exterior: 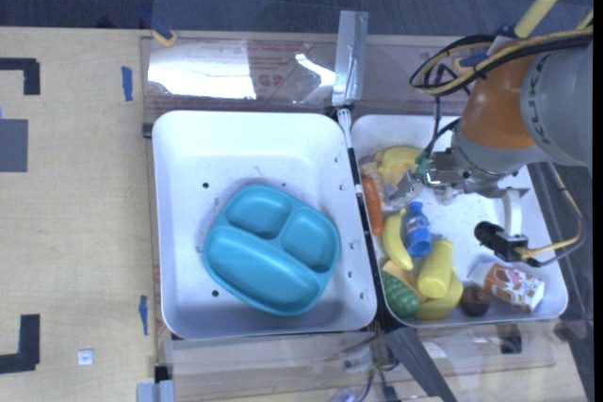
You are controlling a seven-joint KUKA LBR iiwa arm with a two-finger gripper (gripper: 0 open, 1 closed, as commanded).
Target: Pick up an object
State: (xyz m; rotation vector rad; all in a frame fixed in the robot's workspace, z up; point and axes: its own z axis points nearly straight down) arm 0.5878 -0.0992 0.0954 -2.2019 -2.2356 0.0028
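Here the pickable things crowd the right bin's (pixel 551 292) left and near edges: a blue bottle (pixel 415 232) lying on a banana (pixel 396 245), a yellow bottle (pixel 435 269), a carrot (pixel 372 202), a red-and-white carton (pixel 513 286) at the near right corner. The gripper (pixel 422 176) hangs low over the bin's far left part, by a yellow fruit (pixel 397 158); whether anything sits between its tips I cannot tell. This looks like the reaching step; next, it needs one item singled out and squarely straddled. The left bin (pixel 179 146) holds a blue divided plate (pixel 271 246).
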